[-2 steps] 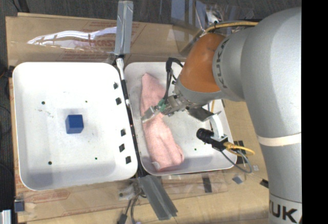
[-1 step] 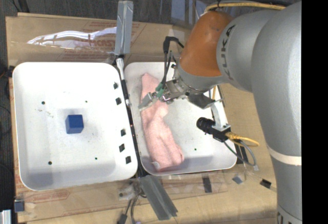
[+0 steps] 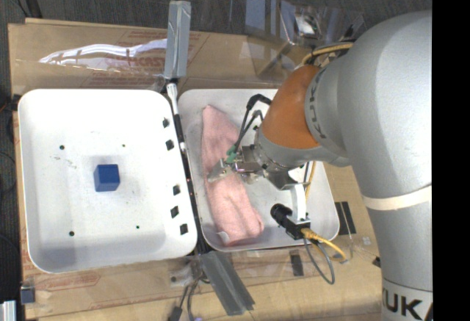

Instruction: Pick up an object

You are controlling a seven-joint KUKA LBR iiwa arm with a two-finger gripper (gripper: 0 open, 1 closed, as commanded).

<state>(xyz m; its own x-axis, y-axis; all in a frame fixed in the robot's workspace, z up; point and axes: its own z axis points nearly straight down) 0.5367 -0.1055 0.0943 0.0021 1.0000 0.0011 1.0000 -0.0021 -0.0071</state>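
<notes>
Your gripper [image 3: 220, 171] low over the pink cloth [image 3: 229, 195] in the right bin [image 3: 323, 235], finger state cannot be told, blue cube [image 3: 107, 177] alone in the left bin [image 3: 44, 239].

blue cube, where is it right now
The blue cube sits alone on the floor of the left bin, slightly left of its middle, well away from the pink cloth in the right bin.

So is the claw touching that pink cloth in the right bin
Cannot tell. In the camera view the claw overlaps the pink cloth, but from this slanted overhead angle neither contact nor a gap shows plainly.
</notes>
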